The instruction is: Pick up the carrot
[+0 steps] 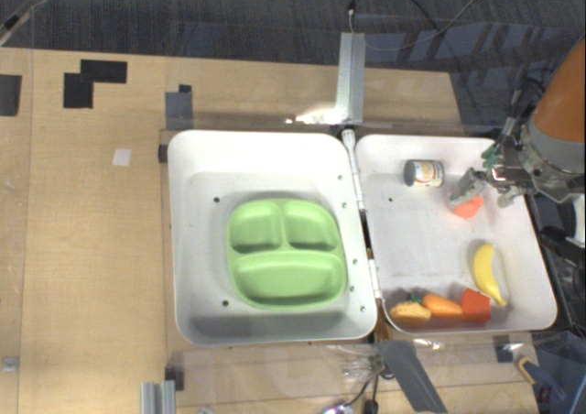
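Carrot [442, 305] in right bin [403, 229], wooden bench [82, 247].

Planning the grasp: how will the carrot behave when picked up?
The carrot looks like a smooth, rigid toy, so it should hold its shape but may slip. Its rounded, tapered body could roll. It lies wedged between neighbours against the bin wall, likely hampering the tool.
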You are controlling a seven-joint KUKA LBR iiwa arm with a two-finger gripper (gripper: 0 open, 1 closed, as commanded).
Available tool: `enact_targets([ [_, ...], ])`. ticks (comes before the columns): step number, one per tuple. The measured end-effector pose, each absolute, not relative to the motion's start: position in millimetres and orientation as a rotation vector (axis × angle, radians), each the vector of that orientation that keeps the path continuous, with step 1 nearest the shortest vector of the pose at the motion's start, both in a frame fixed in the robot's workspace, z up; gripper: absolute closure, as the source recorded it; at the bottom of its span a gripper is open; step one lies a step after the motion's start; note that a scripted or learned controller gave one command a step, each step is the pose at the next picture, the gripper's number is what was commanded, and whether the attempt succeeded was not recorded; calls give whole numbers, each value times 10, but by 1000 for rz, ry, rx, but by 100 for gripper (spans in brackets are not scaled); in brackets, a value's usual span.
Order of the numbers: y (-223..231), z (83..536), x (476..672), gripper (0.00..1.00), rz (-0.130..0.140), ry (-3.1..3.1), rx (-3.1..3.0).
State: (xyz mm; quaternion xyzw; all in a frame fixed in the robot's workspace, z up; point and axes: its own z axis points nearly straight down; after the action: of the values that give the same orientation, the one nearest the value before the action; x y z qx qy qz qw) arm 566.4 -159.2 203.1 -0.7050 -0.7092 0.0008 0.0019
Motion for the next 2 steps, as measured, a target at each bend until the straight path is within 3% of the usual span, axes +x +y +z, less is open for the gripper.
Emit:
enact_targets([
  [1,-1082,1584,5023,0,4,-2143,-2291],
  [2,-1253,1369,4870,0,2,-2083,-2349],
])
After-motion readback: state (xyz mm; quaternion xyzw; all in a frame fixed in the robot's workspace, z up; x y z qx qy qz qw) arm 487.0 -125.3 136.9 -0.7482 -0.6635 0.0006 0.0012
